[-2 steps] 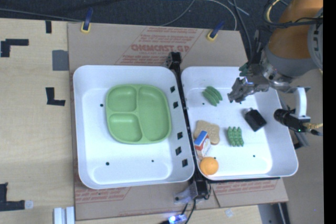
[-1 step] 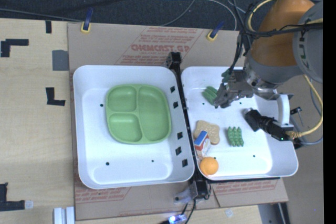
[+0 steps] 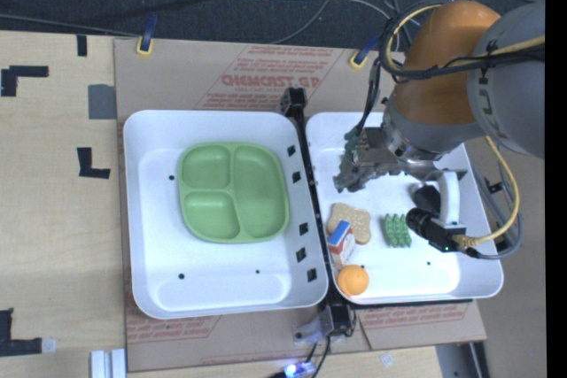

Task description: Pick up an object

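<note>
1. One fixed camera, above my bench, looking down at a slant.
2. Both white bins sit in frame: left bin [image 3: 146,217], right bin [image 3: 474,279].
3. My arm [image 3: 461,84] enters from the right, close under the lens.

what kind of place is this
Likely a robotics lab bench for pick-up trials: a grey arm with an orange band over two shallow white bins, toy items like a small orange ball, taped markers, loose cables.
</note>
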`<state>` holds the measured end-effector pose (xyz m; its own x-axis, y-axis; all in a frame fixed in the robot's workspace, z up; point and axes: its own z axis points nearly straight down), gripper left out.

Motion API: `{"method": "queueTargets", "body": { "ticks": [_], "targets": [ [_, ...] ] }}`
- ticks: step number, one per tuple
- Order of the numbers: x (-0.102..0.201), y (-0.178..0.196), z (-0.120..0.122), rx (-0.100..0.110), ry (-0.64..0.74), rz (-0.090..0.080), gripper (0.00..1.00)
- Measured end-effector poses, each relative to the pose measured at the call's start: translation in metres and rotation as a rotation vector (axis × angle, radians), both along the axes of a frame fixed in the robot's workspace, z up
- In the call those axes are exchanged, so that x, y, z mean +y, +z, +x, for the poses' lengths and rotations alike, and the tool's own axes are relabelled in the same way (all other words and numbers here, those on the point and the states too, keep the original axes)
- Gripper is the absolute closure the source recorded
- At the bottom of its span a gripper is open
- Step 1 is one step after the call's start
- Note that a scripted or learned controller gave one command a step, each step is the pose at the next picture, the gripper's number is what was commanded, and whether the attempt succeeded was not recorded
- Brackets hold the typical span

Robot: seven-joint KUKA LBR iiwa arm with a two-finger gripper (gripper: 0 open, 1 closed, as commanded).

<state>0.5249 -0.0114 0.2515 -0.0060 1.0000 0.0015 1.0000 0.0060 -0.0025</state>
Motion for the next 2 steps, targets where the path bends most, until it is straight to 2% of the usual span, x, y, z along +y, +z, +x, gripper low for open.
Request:
{"method": "queueTargets", "body": {
  "ticks": [2],
  "targets": [
    [0.113, -0.016, -0.036, 0.001, 0.001, -0.001, 1.00]
  ]
}}
